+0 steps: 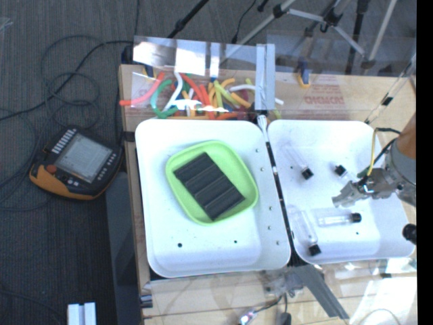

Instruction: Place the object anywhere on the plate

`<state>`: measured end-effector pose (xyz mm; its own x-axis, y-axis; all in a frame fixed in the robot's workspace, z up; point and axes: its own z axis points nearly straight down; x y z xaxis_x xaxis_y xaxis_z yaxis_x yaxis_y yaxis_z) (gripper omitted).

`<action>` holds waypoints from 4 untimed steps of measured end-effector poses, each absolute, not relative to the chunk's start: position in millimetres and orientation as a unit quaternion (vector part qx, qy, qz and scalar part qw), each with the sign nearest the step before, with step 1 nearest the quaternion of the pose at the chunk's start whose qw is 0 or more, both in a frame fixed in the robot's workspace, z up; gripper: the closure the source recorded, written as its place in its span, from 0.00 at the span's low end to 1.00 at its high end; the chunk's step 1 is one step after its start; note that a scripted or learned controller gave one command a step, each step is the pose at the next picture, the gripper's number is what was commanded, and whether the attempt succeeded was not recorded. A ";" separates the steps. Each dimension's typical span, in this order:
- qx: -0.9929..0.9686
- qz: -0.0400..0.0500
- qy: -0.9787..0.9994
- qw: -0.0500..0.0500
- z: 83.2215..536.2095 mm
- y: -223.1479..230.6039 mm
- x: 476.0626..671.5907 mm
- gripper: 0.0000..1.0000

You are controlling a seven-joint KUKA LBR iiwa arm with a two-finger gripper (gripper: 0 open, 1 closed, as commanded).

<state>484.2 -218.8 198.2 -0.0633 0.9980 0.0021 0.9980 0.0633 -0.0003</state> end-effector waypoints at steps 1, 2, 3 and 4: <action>-0.623 -0.001 -0.782 -0.009 114.7 -171.2 487.4 1.00; -0.623 -0.001 -0.782 -0.009 123.2 -170.6 488.0 1.00; -0.623 -0.002 -0.782 -0.008 131.5 -169.2 488.7 1.00; -0.622 -0.003 -0.783 -0.007 139.7 -167.6 489.3 1.00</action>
<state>489.3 -167.6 139.7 -0.2259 0.9741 -0.0070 0.9741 0.2259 0.0129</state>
